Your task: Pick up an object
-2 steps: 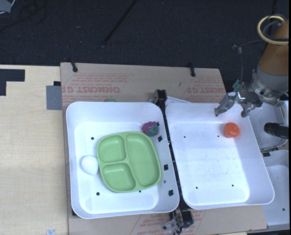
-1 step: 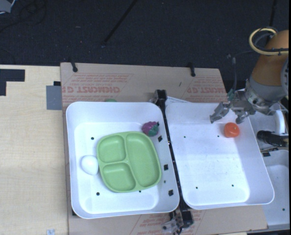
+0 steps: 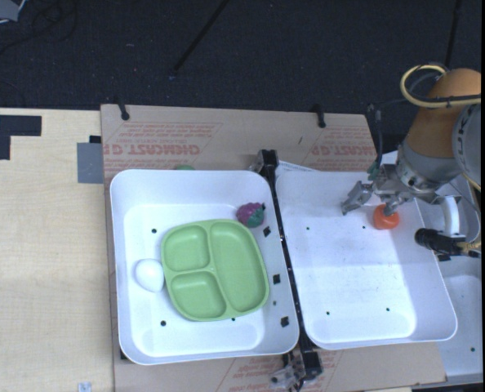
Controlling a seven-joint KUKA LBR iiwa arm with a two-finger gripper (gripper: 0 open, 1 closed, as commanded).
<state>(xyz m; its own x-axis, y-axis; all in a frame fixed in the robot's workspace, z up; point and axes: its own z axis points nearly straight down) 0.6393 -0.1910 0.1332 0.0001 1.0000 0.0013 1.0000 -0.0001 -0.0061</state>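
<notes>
right now i see the gripper (image 3: pixel 380 198) low over the far right part of the right bin (image 3: pixel 349 317), its fingers spread apart, with a small orange object (image 3: pixel 384 217) sitting on the bin floor just under and beside the nearer finger, not clamped between them. over in the left bin (image 3: pixel 136 333) i've got a green divided plate (image 3: pixel 214 269), a white egg-like ball (image 3: pixel 149 274) touching its left edge, and a small purple item (image 3: pixel 250 213) at its far corner.
</notes>
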